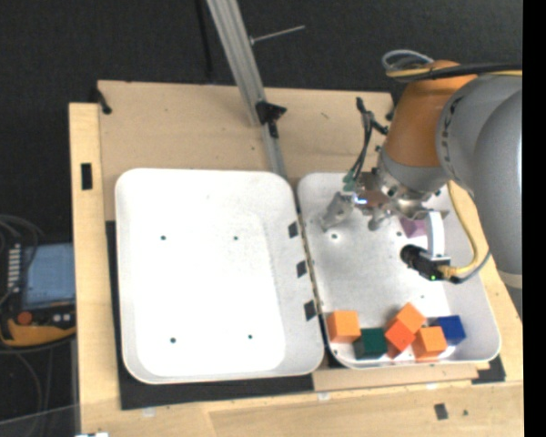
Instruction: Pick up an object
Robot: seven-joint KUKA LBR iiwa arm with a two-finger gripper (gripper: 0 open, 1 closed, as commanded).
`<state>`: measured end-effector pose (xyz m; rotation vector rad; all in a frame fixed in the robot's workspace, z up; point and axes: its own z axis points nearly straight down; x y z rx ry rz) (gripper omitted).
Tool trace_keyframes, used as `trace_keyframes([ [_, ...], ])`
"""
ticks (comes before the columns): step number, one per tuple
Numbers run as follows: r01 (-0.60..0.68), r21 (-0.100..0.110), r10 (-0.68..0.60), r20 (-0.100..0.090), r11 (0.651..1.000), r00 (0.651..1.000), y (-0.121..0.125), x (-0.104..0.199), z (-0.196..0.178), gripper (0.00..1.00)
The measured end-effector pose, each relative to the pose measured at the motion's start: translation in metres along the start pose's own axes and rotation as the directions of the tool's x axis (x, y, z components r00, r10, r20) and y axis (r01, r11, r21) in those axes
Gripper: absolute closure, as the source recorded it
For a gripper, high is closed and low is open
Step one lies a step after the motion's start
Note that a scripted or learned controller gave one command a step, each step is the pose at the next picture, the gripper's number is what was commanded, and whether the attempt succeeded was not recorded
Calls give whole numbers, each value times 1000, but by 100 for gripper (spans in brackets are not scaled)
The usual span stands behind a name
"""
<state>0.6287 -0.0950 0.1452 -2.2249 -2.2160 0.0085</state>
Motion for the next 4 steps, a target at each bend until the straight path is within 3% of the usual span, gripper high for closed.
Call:
trace_keyframes([
  [1, -1, -3, 1, 0, 1000, 1000, 0, -2, 51, 0],
  [2, -8, -10, 8, -3, 1000, 1000, 2, -2, 37, 100],
  [4, -6, -11, 6, -2, 1000, 1000, 5, -9, -52, 100],
])
